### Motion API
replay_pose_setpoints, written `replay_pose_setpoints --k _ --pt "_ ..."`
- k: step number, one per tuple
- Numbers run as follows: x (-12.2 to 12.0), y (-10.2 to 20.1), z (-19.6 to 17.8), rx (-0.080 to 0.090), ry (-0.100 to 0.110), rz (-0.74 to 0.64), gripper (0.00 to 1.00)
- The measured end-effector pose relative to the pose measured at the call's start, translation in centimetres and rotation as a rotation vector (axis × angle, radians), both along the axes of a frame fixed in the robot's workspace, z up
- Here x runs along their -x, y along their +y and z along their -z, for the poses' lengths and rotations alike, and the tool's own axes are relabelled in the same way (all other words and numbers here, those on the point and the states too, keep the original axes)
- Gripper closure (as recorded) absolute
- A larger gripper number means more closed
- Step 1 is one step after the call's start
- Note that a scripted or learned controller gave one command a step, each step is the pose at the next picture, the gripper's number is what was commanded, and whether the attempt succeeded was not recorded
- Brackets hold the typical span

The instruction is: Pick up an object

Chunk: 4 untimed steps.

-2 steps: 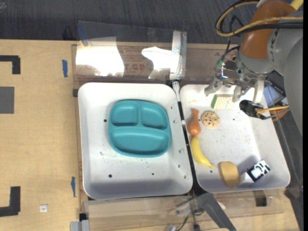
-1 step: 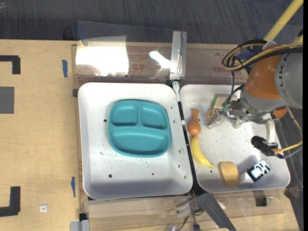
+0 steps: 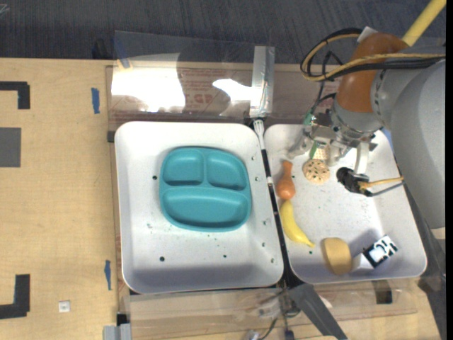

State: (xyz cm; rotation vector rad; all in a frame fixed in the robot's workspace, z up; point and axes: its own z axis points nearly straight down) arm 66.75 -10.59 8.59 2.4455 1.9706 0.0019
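Observation:
My gripper (image 3: 319,150) hangs over the back of the right bin (image 3: 407,211), just above a round speckled cookie (image 3: 316,171). An orange carrot (image 3: 285,180) lies at the bin's left wall, with a yellow banana (image 3: 294,225) just in front of it. A tan bread-like lump (image 3: 337,254) and a black block with white marks (image 3: 379,251) sit near the front edge. I see nothing held by the gripper.
The left bin (image 3: 134,211) holds a teal divided plate (image 3: 206,188) in its middle. A clear plastic sheet and a metal bracket (image 3: 261,83) stand behind the bins. The grey arm (image 3: 417,112) covers the right bin's far right corner.

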Motion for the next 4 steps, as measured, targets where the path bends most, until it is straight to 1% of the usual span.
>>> replay_pose_setpoints --k 1,2,3,4 --pt "4.6 0.0 -0.1 0.000 0.000 0.113 0.00" --pt "4.5 0.1 -1.3 0.000 -0.005 0.114 1.00" --pt "3.2 -2.0 -0.2 0.003 -0.006 -0.243 1.00" --pt "3.3 -1.9 -0.1 0.002 -0.004 -0.243 0.00"
